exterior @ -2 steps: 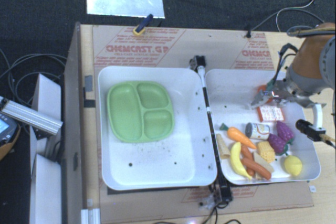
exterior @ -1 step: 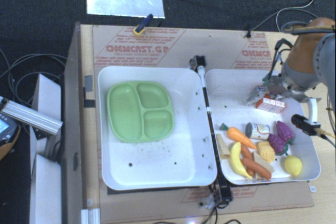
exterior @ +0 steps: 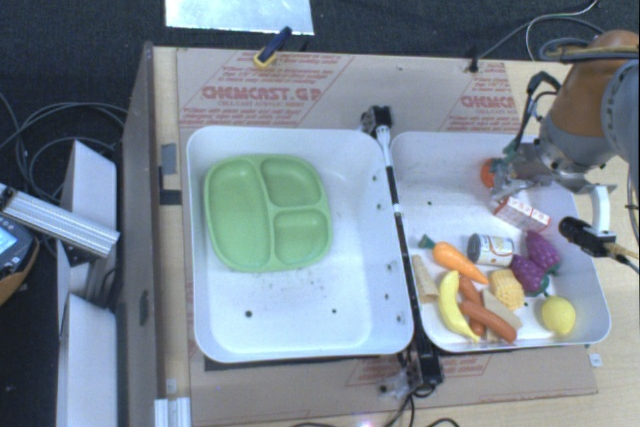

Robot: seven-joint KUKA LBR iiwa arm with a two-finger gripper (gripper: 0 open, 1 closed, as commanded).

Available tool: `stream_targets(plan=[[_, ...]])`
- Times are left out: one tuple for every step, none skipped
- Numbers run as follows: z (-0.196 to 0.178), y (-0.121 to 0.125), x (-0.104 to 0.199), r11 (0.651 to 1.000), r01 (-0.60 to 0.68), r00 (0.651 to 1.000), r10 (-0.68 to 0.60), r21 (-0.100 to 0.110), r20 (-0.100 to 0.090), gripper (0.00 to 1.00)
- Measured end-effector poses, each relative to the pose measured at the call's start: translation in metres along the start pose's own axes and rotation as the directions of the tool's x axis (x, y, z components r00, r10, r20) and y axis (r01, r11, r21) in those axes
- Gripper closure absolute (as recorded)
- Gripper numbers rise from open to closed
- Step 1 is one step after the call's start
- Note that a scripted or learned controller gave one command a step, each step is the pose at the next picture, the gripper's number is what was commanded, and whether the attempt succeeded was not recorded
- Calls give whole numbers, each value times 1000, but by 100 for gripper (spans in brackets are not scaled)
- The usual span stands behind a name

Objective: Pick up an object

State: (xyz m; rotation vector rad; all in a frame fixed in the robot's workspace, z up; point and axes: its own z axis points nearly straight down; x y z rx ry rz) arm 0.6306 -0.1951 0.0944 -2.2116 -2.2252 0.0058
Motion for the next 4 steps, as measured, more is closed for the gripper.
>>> stream_targets(plan=[[-1,2,0,1000,1,1000,-1,-9,3,0],[9,39,32,1000,-1,1000,1,-9,0,0],[-2,40,31,1000,2,1000,-2,-12,3,100],[-92,11,119,1000,-1,1000,1,-11,0,100]])
